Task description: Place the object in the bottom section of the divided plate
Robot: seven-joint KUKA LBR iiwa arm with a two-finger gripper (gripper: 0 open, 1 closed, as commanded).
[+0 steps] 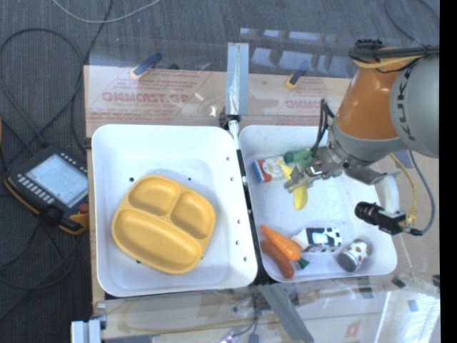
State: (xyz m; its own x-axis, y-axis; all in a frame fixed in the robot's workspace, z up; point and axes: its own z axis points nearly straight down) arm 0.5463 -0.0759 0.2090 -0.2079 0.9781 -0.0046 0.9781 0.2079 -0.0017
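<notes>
- Two white bins sit side by side on the bench; a yellow divided plate (pixel 163 224) lies in the left bin (pixel 114 145).
- Gripper (pixel 305 176) hovers over the right bin (pixel 385 259), touching a yellow banana (pixel 300 195); whether it is spread or pinching, I cannot tell.
- Picking step, I judge; next, lift and carry left to the plate's near section.

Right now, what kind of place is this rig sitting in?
Probably a robotics lab test bench, not a kitchen: toy food lies in the right bin, a teach pendant sits on the carpet, and loose cables run across the floor.
</notes>
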